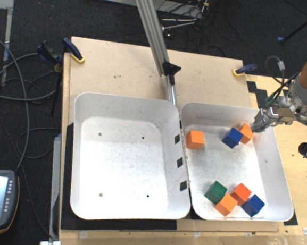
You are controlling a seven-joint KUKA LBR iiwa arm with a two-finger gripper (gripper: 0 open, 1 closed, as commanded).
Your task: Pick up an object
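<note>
End effector (260,125) is positioned at the right bin's (277,173) far right, touching an orange cube (245,133) beside a blue cube (231,137). Grasp state: cannot tell.

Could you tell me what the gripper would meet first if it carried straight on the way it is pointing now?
The gripper points down and left into the right bin. First in its line is likely the orange block, which lies against a blue block. Depth is hard to judge from this slant.
</note>
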